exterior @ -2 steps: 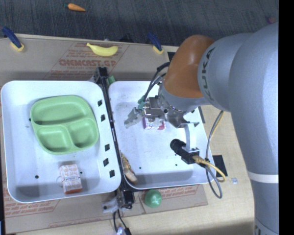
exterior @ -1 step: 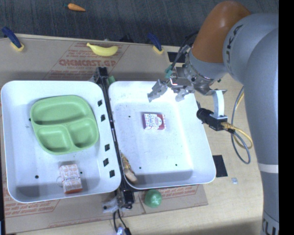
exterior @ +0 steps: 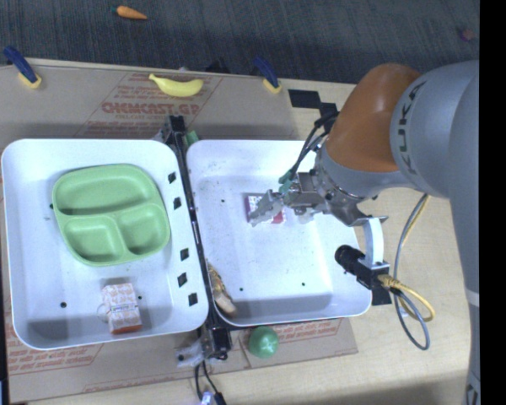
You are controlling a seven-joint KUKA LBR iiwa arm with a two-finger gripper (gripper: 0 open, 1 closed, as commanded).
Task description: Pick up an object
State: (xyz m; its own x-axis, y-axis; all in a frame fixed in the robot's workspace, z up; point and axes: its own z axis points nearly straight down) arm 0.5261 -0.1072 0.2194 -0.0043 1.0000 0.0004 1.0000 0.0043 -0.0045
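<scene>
Grey and bulky, the arm [exterior: 430, 133] with its orange band [exterior: 371, 125] looms closest to the lens, reaching in from the right over the right bin [exterior: 236, 306]. Its hand [exterior: 278, 199] hangs low in the upper middle of that bin, just beside a small pinkish-grey packet [exterior: 261, 209] on the bin floor; whether its fingers are apart or together I cannot tell, and the packet does not visibly sit between them. A tan object [exterior: 221, 295] lies at the bin's lower left corner. In the left bin [exterior: 17, 226] a green divided tray [exterior: 111, 213] rests in the upper half, with a small wrapped orange-and-white item [exterior: 121, 307] below it. On the table, a green ball [exterior: 263, 342] sits just below the right bin, and a yellow banana [exterior: 177, 83] lies above the bins.
</scene>
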